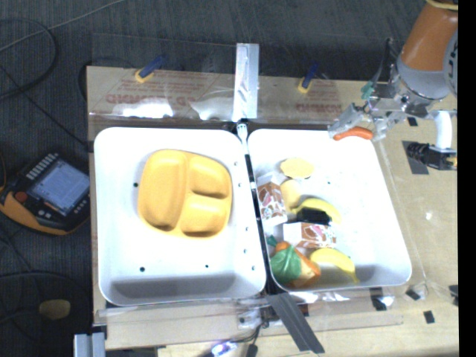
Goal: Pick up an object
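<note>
I see the arm (430,39) reaching in over the right bin's (387,199) far corner, gripper (357,129) jaws clamped on a small orange piece (352,134).

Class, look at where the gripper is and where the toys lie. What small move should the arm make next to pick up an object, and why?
Probably carry the gripper left and toward the camera, over the heap of toy food. It sits at the far right corner of the right bin with something orange at its tip, while the toys crowd the bin's left side. The left bin holds a yellow divided tray.
</note>
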Motion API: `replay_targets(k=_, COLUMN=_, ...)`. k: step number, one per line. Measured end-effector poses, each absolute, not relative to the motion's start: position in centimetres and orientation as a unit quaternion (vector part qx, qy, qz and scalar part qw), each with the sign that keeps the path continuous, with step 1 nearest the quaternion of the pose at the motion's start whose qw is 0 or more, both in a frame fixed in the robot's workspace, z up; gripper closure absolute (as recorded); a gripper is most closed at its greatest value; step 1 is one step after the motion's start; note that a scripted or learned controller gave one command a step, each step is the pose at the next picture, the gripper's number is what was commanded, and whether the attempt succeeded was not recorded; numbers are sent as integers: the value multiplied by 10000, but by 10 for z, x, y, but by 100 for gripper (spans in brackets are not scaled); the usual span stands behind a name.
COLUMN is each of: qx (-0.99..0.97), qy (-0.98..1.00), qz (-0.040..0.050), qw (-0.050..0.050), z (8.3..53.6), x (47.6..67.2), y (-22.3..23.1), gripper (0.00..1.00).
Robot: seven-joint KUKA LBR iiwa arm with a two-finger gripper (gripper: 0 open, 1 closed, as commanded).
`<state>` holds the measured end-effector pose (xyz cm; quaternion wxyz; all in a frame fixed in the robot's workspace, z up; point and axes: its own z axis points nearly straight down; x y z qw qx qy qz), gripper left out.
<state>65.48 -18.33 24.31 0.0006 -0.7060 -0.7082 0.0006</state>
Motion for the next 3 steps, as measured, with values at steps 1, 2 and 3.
replay_targets(k=1, qx=-7152, qy=-6989, qz=19, qw=9, z=116, x=613, y=-164, gripper=0)
replay_targets(k=2, qx=-6682, qy=-7439, qz=-21, qw=-54, z=91, x=609, y=-167, gripper=0)
replay_targets(k=3, qx=-6681, qy=-7441, qz=-30, qw=-51, z=100, x=610, y=-166, gripper=100)
